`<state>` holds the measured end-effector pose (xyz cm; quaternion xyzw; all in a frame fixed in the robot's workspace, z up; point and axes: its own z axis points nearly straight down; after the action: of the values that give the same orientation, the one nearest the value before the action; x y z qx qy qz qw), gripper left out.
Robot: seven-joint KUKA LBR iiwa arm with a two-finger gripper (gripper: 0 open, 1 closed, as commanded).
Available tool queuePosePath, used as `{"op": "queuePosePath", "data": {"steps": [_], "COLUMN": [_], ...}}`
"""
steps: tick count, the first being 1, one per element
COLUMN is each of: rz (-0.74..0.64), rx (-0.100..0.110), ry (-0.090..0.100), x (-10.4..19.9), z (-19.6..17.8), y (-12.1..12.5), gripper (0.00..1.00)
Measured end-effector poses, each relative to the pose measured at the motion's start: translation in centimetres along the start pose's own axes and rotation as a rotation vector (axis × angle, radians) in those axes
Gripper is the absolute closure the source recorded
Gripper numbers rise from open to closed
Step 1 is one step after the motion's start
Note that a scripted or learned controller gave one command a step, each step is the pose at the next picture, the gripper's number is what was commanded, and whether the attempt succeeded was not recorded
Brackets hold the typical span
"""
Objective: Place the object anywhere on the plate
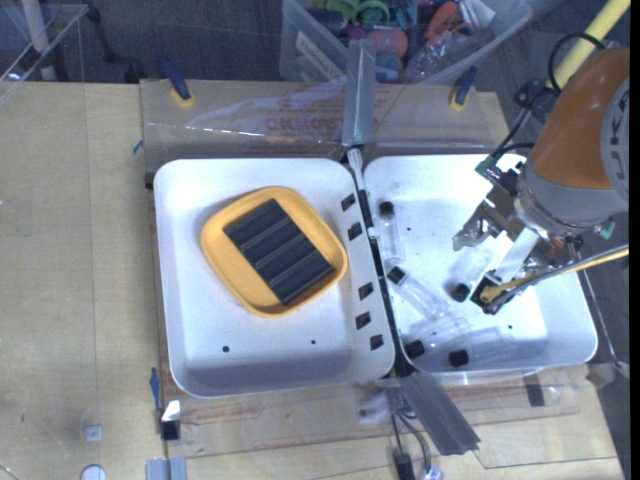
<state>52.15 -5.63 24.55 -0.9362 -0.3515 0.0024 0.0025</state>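
A yellow, rounded-square plate [218,236] lies in the left bin [190,348]. A black ribbed rectangular object [280,251] lies flat on the plate, near its middle, set at a diagonal. My gripper [482,266] hangs over the right bin [560,338], toward its right side and well apart from the plate and the black object. I see nothing held in it.
A clear plastic item [428,303] lies on the right bin's floor, left of the gripper. A raised divider [365,278] with small black clips separates the bins. A clear tub of coloured toys [400,13] stands behind the bins.
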Motion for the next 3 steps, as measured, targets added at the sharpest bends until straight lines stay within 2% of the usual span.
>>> {"op": "queuePosePath", "data": {"steps": [1,2,3], "rz": [-0.026,0.042,0.062], "rx": [0.000,0.001,0.001], "ry": [0.000,-0.001,-0.001], "x": [-0.7,-0.7,-1.1], "z": [1.0,-0.1,0.2], "y": [0.0,-4.7,-5.3], "gripper": [0.00,0.00,0.00]}}
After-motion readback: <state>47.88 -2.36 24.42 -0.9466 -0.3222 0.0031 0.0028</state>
